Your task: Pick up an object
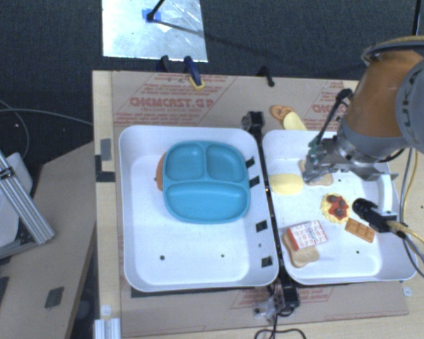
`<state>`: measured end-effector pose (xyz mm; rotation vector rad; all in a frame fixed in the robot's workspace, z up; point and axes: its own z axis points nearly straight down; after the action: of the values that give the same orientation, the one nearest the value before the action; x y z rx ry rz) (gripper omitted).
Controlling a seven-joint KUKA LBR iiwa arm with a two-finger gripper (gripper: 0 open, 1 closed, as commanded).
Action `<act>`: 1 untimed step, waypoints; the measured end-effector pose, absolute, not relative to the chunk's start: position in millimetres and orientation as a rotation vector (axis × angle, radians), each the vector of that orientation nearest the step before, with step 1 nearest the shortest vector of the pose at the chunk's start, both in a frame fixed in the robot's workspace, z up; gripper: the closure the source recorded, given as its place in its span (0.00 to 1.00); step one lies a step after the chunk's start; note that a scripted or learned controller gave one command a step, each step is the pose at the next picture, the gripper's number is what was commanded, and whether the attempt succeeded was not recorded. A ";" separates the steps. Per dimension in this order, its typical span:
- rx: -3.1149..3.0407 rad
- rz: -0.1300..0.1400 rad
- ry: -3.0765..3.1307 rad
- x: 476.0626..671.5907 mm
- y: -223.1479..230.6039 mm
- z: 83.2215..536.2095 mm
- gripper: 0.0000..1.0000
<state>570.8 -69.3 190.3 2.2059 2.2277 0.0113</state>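
Counter (127, 111) carries two white bins: the left bin (141, 246) holds a blue divided plate (205, 182), its long axis lying left to right. In the right bin (339, 267), a pale yellow piece (285, 183) lies crosswise just left of the end effector (316, 169), whose opening cannot be told. Nearby lie a boxed toast piece (305, 237), pizza slice (336, 207) and waffle bar (360, 229).

Even bright light; slightly soft; foil (154, 18) glare.

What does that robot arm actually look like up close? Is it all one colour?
No. The arm is grey and rounded, with a broad orange band above the wrist. It ends in a small grey metal gripper. A thin dark cable runs down beside the wrist towards the gripper.
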 end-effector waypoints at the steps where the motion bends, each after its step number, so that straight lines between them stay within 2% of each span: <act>1: 2.211 0.003 2.234 558.6 2.6 184.1 1.00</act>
<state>558.6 2.6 184.1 2.2112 2.2341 0.0031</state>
